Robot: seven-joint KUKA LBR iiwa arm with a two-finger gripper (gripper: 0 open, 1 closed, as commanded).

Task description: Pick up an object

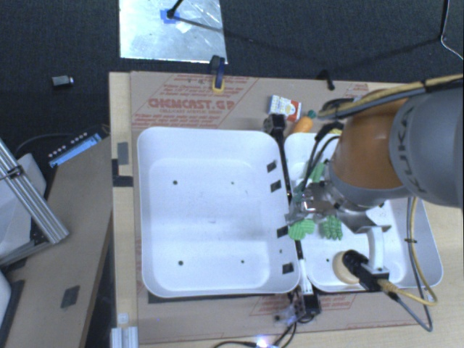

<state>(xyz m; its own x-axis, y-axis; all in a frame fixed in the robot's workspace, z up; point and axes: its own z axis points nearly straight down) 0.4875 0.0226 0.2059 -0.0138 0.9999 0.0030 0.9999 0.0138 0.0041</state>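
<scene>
The floor [326, 20] is dark carpet, with a silvery sheet [170, 20] lying at 11 o'clock of the view. The desk [87, 223] carries a brown cardboard sheet [188, 100] printed CHEMCAST GP. On it the two bins lie side by side, rims touching. An aluminium rail [29, 198] lies at 9 o'clock of the left bin, tilted.

The arm [406, 147] enters from 3 o'clock and covers most of the right bin [428, 263]. The fingers [301, 210] are over the seam between the bins. Whether they are wide, narrow or closed on anything cannot be told.

The left bin [210, 209] has a white floor with four small dark dots. In the right bin, a green object [301, 229] lies at the 9 o'clock rim, just below the fingers. A second green object [332, 228] lies just beside it at 3 o'clock.

At the 12 o'clock rim of the right bin are an orange item [304, 124] and a red-and-white packet [285, 107] — whether the orange item is inside or outside cannot be told.
</scene>
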